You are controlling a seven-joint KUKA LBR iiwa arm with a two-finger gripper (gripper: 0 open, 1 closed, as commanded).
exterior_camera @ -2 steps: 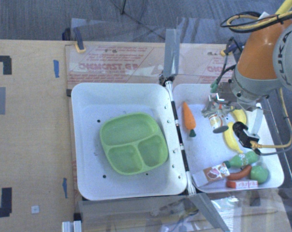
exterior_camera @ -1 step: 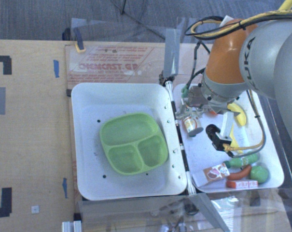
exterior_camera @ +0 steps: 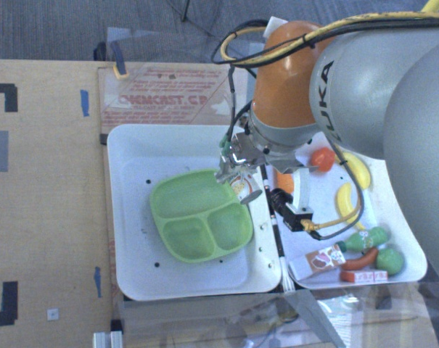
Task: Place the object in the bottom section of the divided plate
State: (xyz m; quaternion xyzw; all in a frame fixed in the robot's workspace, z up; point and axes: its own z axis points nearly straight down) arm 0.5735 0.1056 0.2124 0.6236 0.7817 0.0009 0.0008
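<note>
Hovering at the green divided plate's right rim, end effector grip impossible to tell, plate sections all bare.

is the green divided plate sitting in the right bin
No, the green divided plate lies in the left bin, while the right bin holds the banana and other toy food.

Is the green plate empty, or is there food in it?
Mostly empty: the green plate shows bare green in its two lower sections. The end effector hangs over its right rim, hiding that bit, so I cannot tell there.
</note>
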